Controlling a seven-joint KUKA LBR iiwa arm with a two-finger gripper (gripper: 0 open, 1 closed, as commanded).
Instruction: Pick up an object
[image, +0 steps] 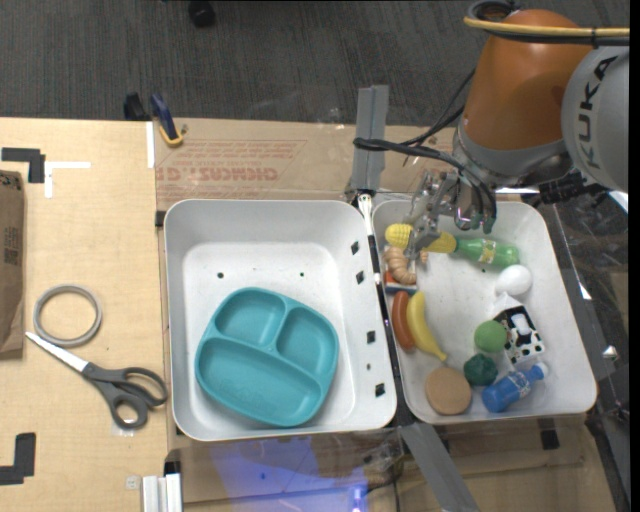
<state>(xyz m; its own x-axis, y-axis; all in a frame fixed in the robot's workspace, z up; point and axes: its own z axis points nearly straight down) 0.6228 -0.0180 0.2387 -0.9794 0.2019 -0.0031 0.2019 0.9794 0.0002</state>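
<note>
My gripper (432, 232) hangs over the back left part of the right bin (556, 262), fingers pointing down. Its tips stand just above a yellow corn piece (399, 236) and a yellow-green bottle-like toy (478, 248). Nothing shows between the fingers. Under them lies a tan ridged toy (401, 265). Further forward in the bin lie a red-orange piece (401, 318), a banana (424, 326), a white ball (514, 280), a green ball (490, 335), a black-and-white cube (521, 338), a dark green item (480, 369), a blue bottle (511, 389) and a tan disc (448, 391).
The left bin (190, 250) holds a teal divided plate (266, 355). Scissors (100, 375) and a tape ring (67, 313) lie on the bench to the left. The arm's orange band (520, 75) looms over the right bin's back edge.
</note>
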